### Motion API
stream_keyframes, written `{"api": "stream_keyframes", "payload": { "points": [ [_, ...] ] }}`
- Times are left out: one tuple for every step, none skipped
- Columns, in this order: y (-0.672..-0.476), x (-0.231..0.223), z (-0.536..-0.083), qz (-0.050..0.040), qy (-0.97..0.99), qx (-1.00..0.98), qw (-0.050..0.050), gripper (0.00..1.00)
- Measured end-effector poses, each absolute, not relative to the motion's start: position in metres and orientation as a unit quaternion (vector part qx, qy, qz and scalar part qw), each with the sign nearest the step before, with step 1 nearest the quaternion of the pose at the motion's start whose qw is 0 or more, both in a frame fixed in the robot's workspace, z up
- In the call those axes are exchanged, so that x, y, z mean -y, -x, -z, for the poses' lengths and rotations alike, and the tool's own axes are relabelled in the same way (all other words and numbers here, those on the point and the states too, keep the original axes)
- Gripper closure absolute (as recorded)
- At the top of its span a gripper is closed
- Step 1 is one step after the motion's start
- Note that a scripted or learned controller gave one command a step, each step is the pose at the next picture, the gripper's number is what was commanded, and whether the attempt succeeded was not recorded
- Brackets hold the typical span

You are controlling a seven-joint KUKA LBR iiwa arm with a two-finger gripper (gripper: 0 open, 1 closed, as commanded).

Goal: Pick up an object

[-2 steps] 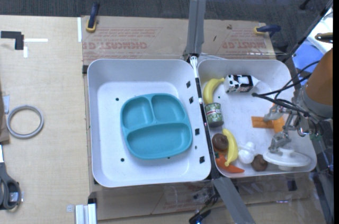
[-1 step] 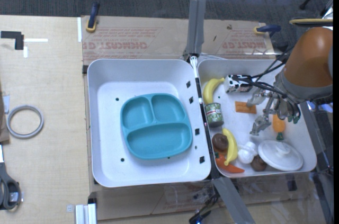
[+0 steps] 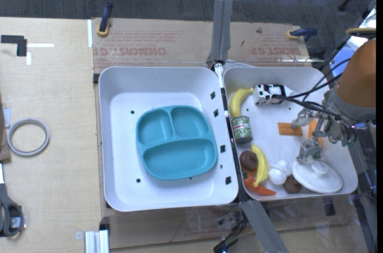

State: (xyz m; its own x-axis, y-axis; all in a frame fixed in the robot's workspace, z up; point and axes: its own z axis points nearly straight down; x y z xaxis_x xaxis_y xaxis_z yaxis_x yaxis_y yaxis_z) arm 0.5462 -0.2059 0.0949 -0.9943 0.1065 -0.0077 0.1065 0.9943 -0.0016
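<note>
Pale wood bench at far left carries a grey tape ring. Brown cardboard behind the bins bears red print, mirrored and unreadable. The left bin holds a blue divided plate with bare white floor all around it. The right bin is crowded along its left wall: a banana, a green labelled can with lettering too small to read, and a second banana. The gripper hangs just above a white lid near the front right corner; whether it is spread or pressed together cannot be told.
</note>
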Motion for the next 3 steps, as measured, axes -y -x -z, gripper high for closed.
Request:
{"api": "stream_keyframes", "payload": {
  "points": [
    [-0.570,0.131,-0.095,-0.0004,-0.097,-0.995,0.005,0.00],
    [-0.534,0.224,-0.095,0.0016,-0.121,-0.993,0.005,0.00],
    [-0.575,0.179,-0.095,-0.0001,-0.163,-0.987,0.005,0.00]
  ]
}}
